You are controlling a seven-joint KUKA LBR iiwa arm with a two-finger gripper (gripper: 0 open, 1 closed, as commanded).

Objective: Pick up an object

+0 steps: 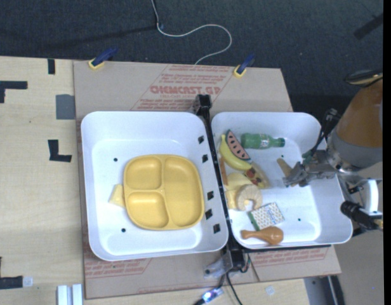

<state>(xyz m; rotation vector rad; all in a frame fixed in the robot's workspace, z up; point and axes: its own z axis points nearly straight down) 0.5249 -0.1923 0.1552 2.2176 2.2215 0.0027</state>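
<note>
1. Drumstick toy of tan plastic (264,236) lies at the right bin's (303,122) near edge, beside a checked packet (267,215).
2. End effector (298,174) hangs over that bin's right half; I cannot tell its state, and nothing shows in its grip.
3. Yellow banana (232,161) and green bottle (261,142) sit farther back.
4. Judgement: picking is not yet done; everything rests in the bin.

Robot lab: clamped cardboard (183,88), taped bench (30,138)
</note>
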